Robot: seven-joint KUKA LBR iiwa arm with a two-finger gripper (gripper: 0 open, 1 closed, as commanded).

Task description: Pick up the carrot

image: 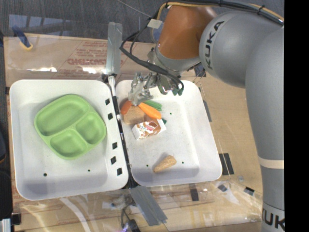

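Arm: smooth grey casing, black "KUKA" lettering (twice visible), orange band above wrist, black cables looped alongside.

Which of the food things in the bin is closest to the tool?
The carrot, orange with a green top, lies just below the tool. The little carton sits lower down, and the tan cone lies farthest away, near the bin's bottom edge.

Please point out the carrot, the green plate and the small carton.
carrot [150, 110]: camera view, middle of its orange body.
green plate [64, 111]: camera view, floor of its largest compartment.
small carton [147, 128]: camera view, its printed top face.
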